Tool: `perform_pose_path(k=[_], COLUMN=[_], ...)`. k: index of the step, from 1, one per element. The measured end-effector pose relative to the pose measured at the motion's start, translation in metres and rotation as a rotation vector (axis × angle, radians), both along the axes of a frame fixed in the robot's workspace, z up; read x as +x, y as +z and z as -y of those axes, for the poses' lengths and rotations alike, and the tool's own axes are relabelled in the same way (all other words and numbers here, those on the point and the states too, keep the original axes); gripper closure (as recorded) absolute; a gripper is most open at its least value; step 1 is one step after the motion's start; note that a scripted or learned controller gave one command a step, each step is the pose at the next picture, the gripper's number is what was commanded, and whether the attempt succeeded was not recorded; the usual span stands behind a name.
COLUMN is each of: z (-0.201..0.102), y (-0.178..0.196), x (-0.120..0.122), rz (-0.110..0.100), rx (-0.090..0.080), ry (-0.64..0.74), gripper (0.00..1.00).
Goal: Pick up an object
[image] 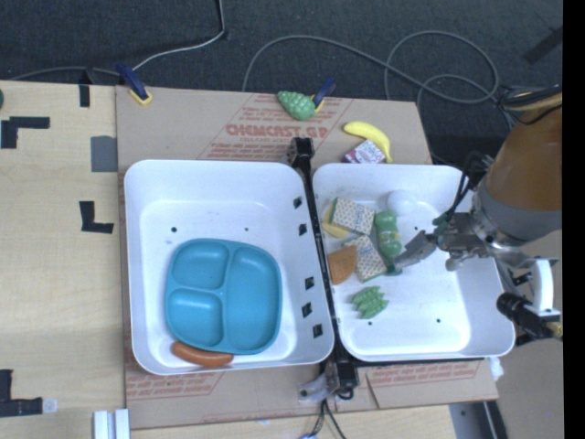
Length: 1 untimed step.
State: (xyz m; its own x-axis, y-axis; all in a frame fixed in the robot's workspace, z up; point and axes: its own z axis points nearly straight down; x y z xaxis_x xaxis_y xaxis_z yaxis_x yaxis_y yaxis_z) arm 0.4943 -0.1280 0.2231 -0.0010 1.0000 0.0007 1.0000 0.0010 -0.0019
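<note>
The right bin (457,337) holds a pile of small items. A green bottle-shaped toy (388,234) lies beside a white ball (402,203). Two waffle-like squares (352,216) (370,262), an orange piece (342,265) and a green leafy toy (368,302) lie around them. My gripper (404,258) reaches in low from the right, its tip right by the lower end of the green bottle-shaped toy and the lower waffle square. I see nothing lifted off the bin floor.
The left bin (146,199) holds a blue divided plate (222,295) and an orange sausage-shaped toy (201,355). Behind the bins on the cardboard lie a yellow banana (368,137), a green toy (297,104) and a small packet (366,154). Cables run behind.
</note>
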Motion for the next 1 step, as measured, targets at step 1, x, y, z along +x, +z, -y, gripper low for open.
perform_pose_path(k=[1], z=[-0.0354], y=[-0.0677], x=[-0.0040], rz=[-0.002], rx=[0.001], ry=[0.000], gripper=[0.00])
